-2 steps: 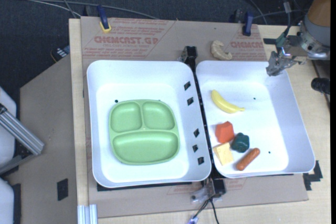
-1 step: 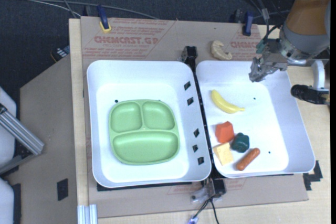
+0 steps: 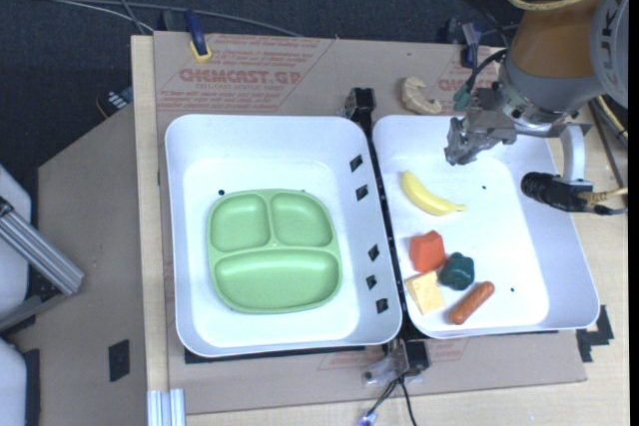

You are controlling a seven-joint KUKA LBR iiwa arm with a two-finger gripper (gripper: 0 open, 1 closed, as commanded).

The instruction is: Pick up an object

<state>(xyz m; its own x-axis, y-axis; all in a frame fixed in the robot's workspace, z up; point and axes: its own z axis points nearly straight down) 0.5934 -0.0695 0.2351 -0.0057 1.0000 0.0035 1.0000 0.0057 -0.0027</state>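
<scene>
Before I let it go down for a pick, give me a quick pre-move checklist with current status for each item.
1. Gripper empty: ok, nothing shows between its tips.
2. Gripper over the right bin: ok, it hangs above the bin's far part.
3. Target under gripper: not ok, bare bin floor lies below; the banana is nearer the camera and to the left.
4. Objects separable: not ok for the cluster; red block, teal piece, yellow block and sausage crowd together. Banana lies apart: ok.
5. Finger opening: cannot tell.
6. Green plate in the left bin, out of the path: ok.
</scene>
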